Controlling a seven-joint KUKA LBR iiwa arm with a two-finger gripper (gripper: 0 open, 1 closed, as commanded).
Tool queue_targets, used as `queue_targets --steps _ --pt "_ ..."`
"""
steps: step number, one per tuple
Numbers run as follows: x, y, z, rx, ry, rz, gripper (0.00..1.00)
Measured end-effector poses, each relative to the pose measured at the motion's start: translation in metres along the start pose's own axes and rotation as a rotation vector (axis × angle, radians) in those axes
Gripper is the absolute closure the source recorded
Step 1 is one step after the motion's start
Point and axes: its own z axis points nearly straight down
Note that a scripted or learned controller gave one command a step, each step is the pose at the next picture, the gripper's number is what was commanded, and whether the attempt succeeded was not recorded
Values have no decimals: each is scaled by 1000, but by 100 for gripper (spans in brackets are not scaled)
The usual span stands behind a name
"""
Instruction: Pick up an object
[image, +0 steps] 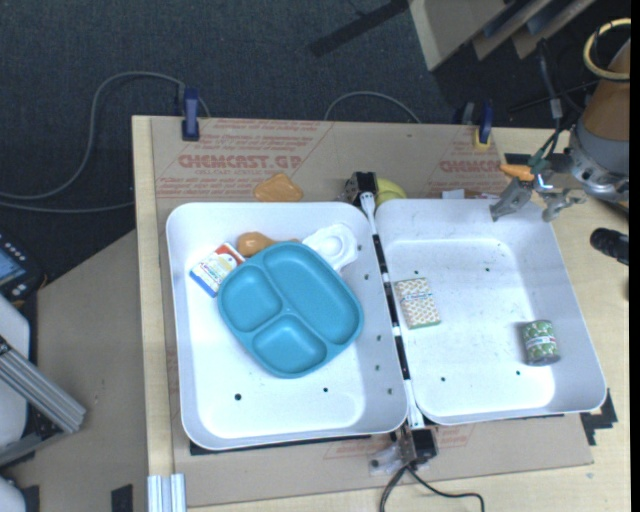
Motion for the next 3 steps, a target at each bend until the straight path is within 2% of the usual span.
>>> queue_targets --steps 1,2,3 --pt "4 -103 -38 13 5 6 0" --pt "3 -24 -23 -1 -1 -1 0" --pt "0 -1 -11 2 0 0 0"
